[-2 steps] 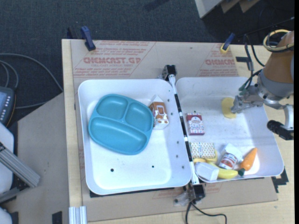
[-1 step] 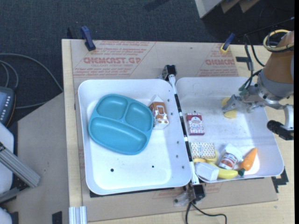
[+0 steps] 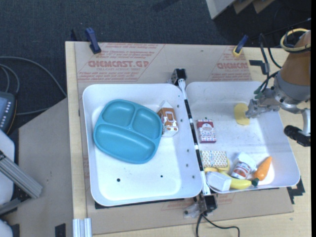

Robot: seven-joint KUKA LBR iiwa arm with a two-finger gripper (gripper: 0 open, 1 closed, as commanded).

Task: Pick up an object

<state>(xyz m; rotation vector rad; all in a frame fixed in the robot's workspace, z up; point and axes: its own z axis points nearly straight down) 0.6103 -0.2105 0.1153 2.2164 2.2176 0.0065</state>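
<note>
The gripper (image 3: 252, 110) reaches in from the right and sits low over the back of the right bin (image 3: 222, 95), right against a pale yellow round object (image 3: 241, 114). That object lies just left of and below the fingertips. Toward the bin's front lie a red and white packet (image 3: 206, 131), a patterned yellow packet (image 3: 214, 158), a small red-labelled jar (image 3: 242, 168), a carrot (image 3: 263, 168), a banana (image 3: 239, 183) and a white piece (image 3: 218, 181).
The left bin (image 3: 98, 181) holds a blue divided plate (image 3: 127, 131) and a small orange and white carton (image 3: 168, 121) at the plate's right. Blue clamps (image 3: 92, 39) sit at the board's back edge. The arm's body (image 3: 296, 78) overhangs the right bin's far right side.
</note>
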